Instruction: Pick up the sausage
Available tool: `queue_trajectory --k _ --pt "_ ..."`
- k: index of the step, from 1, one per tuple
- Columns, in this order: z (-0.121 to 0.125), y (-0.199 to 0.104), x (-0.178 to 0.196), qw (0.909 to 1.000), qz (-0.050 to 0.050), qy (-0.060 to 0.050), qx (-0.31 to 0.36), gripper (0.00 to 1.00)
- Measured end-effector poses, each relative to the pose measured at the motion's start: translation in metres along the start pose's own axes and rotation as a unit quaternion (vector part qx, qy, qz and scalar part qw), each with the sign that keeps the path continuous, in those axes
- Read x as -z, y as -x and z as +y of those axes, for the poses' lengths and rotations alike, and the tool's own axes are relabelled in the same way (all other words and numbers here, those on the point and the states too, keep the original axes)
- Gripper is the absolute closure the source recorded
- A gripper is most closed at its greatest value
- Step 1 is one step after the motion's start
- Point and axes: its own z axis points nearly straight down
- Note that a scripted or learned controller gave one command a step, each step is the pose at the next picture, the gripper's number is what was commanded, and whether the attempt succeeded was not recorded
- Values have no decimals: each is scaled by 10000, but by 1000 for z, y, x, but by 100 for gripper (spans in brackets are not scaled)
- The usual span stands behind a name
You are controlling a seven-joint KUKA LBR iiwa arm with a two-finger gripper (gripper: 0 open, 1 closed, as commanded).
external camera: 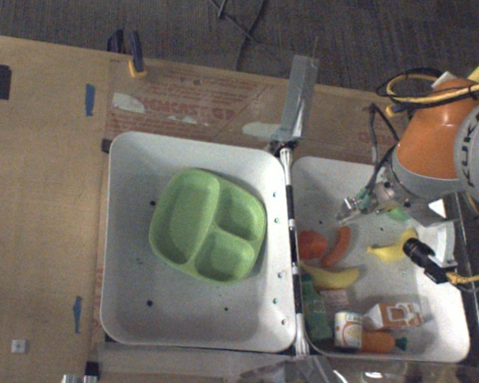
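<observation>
The sausage (338, 246) is a short reddish-orange link lying at a slant in the right bin (457, 333), near that bin's left side. It lies between a red tomato-like piece (310, 244) on its left and a yellow banana (331, 276) just below it. My gripper (351, 210) hangs over the upper middle of the right bin, a little above and to the right of the sausage and apart from it. Nothing shows in the gripper.
A green divided plate (210, 224) lies in the left bin (121, 293). The right bin also holds a second banana (389, 249), a dark green item (317, 309), a small can (346, 329), a carton (395, 316) and a carrot (378, 341). Cables trail beside the arm.
</observation>
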Motion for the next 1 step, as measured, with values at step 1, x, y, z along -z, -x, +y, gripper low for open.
queue_trajectory --k 1 --pt "0 0 0 10000 1 -2 1 0"
